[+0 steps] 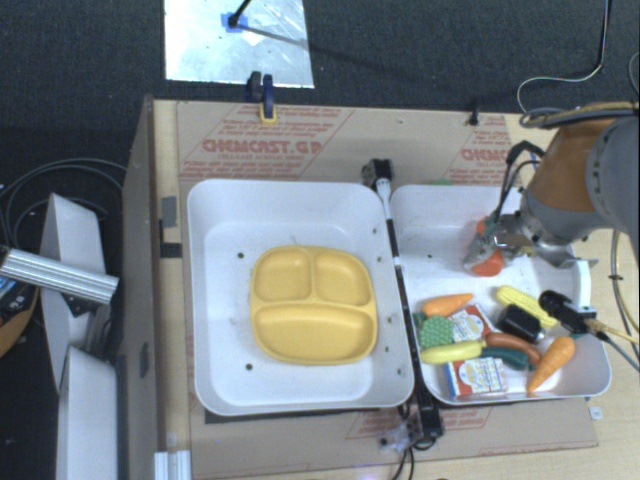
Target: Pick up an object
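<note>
The right white bin point(440, 213) holds several toy foods. My gripper point(487, 246) hangs low over the bin's upper middle, right above a small red-orange piece point(488, 264) that lies against its tip. Toward the bin's front lie an orange carrot point(447, 304), a green piece point(435, 331), a yellow banana point(450, 351), two small printed cartons point(480, 376), a yellow corn cob point(522, 301), a black piece point(520, 323), a brown sausage point(510, 345) and a second carrot point(552, 363).
The left white bin point(220, 218) holds a yellow divided plate point(312, 303). A black divider rail point(395, 258) runs between the bins. The arm's grey body and orange band point(570, 183) lean in over the right bin's far right corner, with cables beside them.
</note>
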Action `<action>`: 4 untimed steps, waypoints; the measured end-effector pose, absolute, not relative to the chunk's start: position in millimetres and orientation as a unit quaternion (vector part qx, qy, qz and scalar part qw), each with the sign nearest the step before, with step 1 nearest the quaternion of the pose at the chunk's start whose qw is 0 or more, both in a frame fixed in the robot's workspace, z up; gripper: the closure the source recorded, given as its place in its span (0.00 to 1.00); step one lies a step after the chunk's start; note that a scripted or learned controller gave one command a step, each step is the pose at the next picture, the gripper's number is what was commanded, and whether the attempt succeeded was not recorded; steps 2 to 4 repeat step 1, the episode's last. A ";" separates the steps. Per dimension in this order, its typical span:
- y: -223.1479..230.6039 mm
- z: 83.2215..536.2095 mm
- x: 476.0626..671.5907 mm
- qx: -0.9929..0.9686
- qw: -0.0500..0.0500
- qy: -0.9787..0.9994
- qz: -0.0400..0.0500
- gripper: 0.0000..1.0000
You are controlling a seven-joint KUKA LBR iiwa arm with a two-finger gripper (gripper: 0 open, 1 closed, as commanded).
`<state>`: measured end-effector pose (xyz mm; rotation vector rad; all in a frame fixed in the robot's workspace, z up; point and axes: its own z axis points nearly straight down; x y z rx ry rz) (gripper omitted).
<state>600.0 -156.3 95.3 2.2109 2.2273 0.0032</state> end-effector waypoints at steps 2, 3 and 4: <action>-79.3 205.4 563.1 0.706 0.001 0.709 0.001 1.00; -79.3 205.4 563.1 0.706 0.001 0.709 0.001 1.00; -79.3 205.4 563.1 0.706 0.001 0.709 0.001 1.00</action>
